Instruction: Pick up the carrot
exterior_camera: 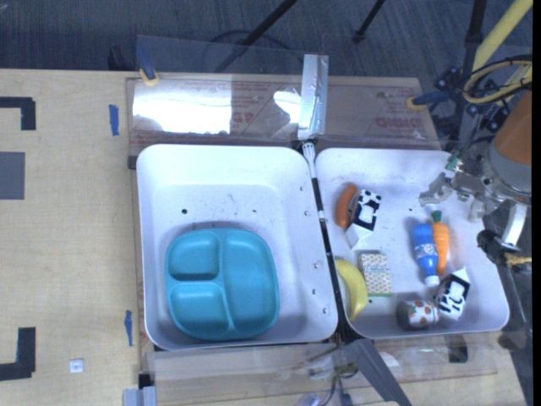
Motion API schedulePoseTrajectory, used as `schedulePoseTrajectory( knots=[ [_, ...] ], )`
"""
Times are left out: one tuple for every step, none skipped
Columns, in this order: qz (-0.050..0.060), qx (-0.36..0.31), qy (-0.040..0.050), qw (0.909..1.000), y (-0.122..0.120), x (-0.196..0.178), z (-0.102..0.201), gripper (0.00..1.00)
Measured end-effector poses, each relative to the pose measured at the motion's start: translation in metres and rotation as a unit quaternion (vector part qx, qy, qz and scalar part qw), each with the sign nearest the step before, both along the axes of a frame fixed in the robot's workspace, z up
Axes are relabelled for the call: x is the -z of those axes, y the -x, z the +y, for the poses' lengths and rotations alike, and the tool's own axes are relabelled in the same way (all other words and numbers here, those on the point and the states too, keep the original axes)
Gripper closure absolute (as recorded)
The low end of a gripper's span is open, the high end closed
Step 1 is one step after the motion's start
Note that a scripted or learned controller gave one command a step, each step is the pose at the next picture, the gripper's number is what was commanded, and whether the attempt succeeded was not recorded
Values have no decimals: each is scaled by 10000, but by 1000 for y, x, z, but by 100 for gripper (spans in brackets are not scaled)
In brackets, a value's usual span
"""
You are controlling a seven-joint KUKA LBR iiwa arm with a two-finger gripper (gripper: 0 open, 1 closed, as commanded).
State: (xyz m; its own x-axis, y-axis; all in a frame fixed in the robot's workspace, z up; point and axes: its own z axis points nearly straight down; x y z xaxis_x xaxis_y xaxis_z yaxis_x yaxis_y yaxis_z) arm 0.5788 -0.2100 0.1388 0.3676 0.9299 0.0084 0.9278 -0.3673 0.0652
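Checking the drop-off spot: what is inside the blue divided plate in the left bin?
The blue plate sits in the left bin and its three compartments show only bare blue surface. Whatever lies beneath the plate is covered by it and cannot be seen.

- Light is bright and even, falling from overhead; the two shallow white plastic bins look nearly washed out.
- Strong glare streaks the clear plastic sheet behind the bins, hiding what lies under it.
- Shadows are soft and short: a faint one under the teal divided plate.
- The grey robot arm at the right edge is slightly blurred.
- Overall sharpness is modest; small labels are unreadable.
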Motion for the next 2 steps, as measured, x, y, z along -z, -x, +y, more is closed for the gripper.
schedulePoseTrajectory(
  knots=[
    [-4,166,-11,9999,0,0,0,0],
    [54,439,13,9990,-12,1,7,0]
  ],
)
